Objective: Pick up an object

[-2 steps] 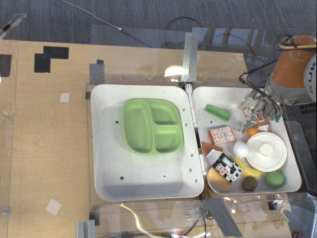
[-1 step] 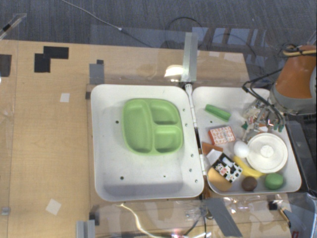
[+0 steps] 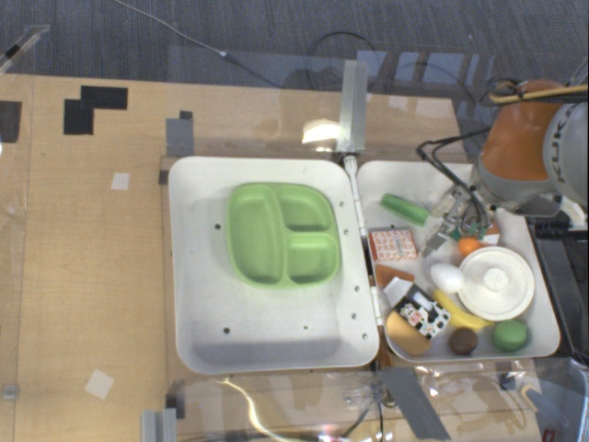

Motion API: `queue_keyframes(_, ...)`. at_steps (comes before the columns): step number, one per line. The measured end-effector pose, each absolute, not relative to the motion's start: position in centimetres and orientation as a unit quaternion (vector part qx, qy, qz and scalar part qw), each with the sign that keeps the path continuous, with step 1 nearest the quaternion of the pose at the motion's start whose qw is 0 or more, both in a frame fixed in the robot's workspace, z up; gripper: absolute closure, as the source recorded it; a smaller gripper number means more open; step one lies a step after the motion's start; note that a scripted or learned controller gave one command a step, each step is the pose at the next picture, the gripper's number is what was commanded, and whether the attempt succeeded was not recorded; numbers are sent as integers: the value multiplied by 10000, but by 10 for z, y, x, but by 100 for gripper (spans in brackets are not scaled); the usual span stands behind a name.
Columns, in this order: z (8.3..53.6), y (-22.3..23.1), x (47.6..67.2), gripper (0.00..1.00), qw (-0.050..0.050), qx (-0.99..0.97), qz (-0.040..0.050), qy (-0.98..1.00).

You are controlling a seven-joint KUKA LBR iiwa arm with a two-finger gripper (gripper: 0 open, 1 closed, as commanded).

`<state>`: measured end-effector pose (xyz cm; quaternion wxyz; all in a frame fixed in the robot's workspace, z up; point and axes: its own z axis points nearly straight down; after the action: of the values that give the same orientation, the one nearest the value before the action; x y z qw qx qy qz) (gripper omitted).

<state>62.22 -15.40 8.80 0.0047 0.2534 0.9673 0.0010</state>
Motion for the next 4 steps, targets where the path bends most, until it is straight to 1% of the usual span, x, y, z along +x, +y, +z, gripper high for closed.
queue_keyframes(1,89,-207,649,0,67,2576,0,9662)
queue_keyframes(2,88,-166,622,0,48,2645,11,9644)
queue_keyframes(3,104,-167,627,100,131,2624,8,9649)
queue_keyframes(4,225,-166,642,100,85,4302,21,9027)
